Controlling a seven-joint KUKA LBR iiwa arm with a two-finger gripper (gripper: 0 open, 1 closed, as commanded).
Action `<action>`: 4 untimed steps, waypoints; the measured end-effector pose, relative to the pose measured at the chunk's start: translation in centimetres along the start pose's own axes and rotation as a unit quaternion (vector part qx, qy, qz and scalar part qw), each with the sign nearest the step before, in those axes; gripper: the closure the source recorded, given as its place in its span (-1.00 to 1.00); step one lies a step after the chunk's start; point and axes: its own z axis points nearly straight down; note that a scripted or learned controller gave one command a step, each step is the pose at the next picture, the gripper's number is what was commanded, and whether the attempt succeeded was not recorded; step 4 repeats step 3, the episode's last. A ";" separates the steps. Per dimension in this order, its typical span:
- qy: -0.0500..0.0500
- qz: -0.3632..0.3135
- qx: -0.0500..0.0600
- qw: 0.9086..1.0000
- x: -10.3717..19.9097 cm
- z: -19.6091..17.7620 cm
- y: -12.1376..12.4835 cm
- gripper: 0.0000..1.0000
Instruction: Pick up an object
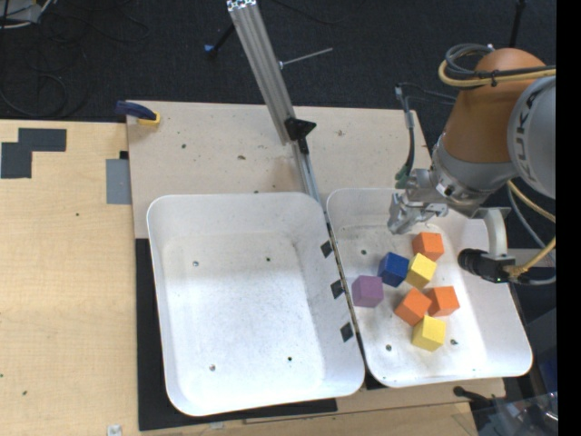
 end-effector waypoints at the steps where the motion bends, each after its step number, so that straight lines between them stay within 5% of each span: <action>1: 0.000 0.001 0.000 1.000 4.5 0.7 -1.8 1.00; 3: 0.000 0.000 0.001 1.000 14.2 -0.5 -3.5 1.00; 4: 0.000 0.000 0.001 1.000 14.2 -0.5 -3.5 1.00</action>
